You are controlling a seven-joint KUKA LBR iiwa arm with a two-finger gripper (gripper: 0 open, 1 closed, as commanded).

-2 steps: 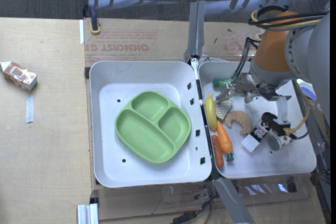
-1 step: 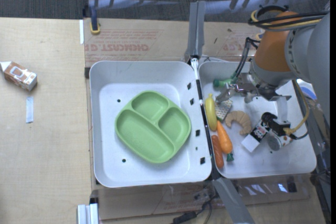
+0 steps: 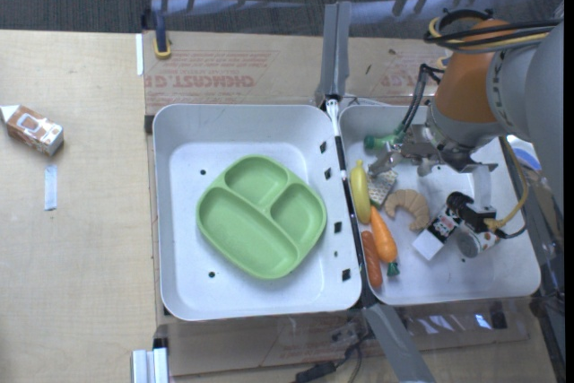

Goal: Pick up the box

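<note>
A small white box (image 3: 433, 236) with a dark printed end lies tilted in the right bin (image 3: 502, 282), near its middle. A dark and white cylindrical item (image 3: 473, 229) rests against the box's right side. My gripper (image 3: 392, 161) hangs low over the upper left part of that bin, up and to the left of the box and apart from it. It sits just above a grey meshed item (image 3: 384, 186). Nothing shows as held in it. The arm's orange band (image 3: 466, 90) is above the bin's back edge.
A banana (image 3: 360, 191), carrots (image 3: 378, 245), a croissant (image 3: 412, 206) and a green item (image 3: 381, 140) share the right bin. The left bin (image 3: 179, 193) holds a green divided plate (image 3: 261, 217). A small orange and white carton (image 3: 34, 130) lies on the bench far left.
</note>
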